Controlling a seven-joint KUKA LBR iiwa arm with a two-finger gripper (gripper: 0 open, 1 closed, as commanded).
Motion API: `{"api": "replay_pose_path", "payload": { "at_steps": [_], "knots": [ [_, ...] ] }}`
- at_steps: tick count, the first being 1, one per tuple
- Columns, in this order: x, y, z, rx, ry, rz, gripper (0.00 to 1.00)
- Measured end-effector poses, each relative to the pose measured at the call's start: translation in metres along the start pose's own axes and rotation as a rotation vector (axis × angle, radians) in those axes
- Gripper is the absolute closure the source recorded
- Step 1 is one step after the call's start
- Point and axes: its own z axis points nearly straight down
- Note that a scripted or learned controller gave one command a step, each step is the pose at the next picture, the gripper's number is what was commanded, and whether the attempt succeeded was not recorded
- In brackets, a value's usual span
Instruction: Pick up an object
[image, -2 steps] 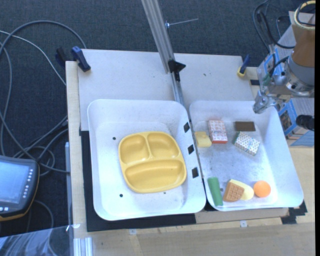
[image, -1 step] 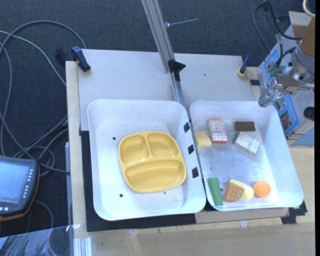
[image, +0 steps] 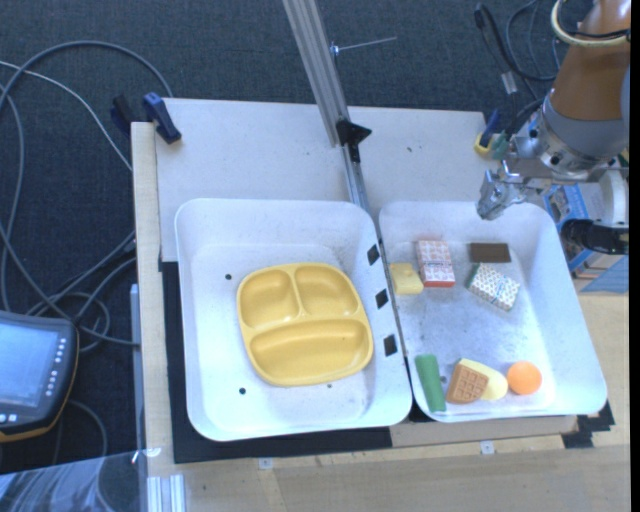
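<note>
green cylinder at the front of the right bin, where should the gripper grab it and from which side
Probably from straight above, closing across the middle of the upright-lying green plastic cylinder. It lies flat, long axis running front to back, near the right white bin's left wall, with the waffle-patterned toy block close on its right. Fingers spanning its narrow width have little room either side.

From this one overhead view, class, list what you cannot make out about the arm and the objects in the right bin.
- Gripper: too small and blurred to tell its finger state.
- Arm: cut off by the top edge.
- Waffle-patterned piece: covers part of the yellow object beneath it.
- Patterned boxes: print too small to read.
</note>
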Motion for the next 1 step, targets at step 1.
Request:
{"api": "replay_pose_path", "payload": {
  "at_steps": [1],
  "knots": [
    [0.0471,-0.0014,0.0101,0.001,0.000,0.001,1.00]
  ]
}}
